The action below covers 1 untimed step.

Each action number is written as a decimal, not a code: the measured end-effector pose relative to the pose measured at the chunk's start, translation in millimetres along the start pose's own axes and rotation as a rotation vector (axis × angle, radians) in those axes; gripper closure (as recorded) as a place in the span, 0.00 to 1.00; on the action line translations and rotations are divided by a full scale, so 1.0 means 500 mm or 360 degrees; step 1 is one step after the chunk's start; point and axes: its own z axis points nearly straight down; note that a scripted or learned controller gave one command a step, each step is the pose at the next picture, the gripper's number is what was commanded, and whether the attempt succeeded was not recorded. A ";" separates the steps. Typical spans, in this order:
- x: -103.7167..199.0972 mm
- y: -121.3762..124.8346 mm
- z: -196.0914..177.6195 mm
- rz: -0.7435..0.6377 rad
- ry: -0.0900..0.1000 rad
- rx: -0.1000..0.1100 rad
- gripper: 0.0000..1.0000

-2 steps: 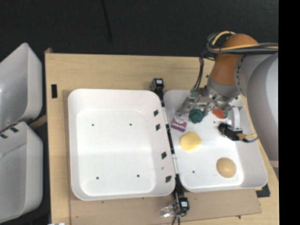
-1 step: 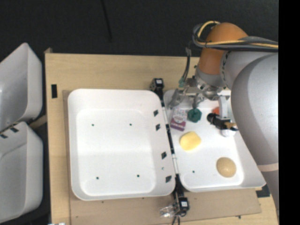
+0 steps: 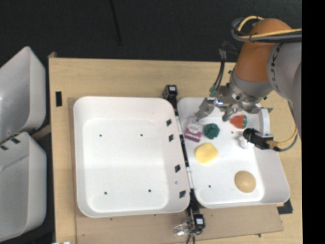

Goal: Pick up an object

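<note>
Two bins sit on your surface (image 3: 61,136); the arm (image 3: 264,50) reaches over the right bin's (image 3: 264,187) far end. Your gripper (image 3: 219,117) hangs spread and unladen above the green object (image 3: 212,130), between the purple item (image 3: 193,131) and red one (image 3: 237,120).

Glossy white plastic bins (image 3: 127,105) on a matt, pale wooden bench (image 3: 122,67).

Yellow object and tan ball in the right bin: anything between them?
No. In the camera view, only bare white bin floor lies between the yellow object and the tan ball; they sit apart, not touching.
</note>
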 end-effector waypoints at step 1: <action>-0.125 0.050 0.218 0.0005 0.0001 0.0005 0.00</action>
